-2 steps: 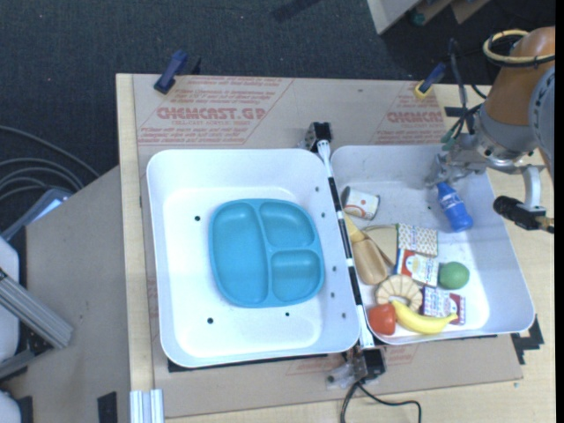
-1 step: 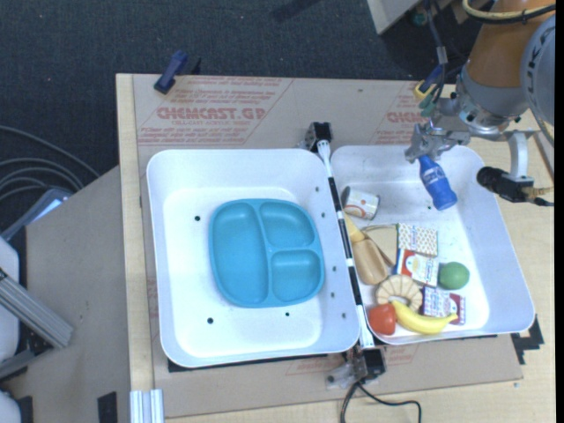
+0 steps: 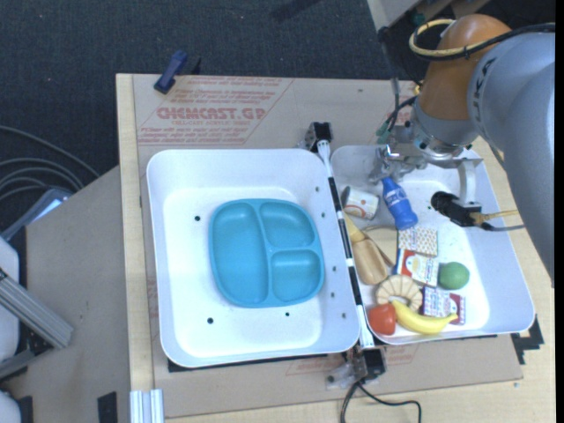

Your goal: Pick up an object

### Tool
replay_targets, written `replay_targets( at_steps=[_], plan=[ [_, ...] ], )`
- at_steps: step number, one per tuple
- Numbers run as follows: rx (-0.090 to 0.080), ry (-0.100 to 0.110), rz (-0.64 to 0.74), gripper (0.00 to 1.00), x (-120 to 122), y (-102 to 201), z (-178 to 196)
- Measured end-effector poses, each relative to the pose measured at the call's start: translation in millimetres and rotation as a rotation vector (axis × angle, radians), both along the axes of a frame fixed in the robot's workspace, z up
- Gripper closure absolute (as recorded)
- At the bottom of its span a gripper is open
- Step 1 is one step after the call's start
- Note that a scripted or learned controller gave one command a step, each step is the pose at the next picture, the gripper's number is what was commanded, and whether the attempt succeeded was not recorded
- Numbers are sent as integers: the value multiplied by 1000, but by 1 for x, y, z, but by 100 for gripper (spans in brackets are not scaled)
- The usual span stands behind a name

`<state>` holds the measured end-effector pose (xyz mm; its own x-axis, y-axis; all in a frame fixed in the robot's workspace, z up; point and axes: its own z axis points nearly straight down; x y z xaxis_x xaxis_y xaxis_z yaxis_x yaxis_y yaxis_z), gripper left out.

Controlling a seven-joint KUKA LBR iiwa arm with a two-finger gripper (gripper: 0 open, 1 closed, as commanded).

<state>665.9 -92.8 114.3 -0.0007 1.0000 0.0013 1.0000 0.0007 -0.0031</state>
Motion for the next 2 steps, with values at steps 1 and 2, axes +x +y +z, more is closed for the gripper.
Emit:
replay_targets(
  at_steps=[1,2],
  plan=[
    [-1,-5,1,100,-1,64,94],
    [-1,-6,1,100,-7,86,124]
  ],
)
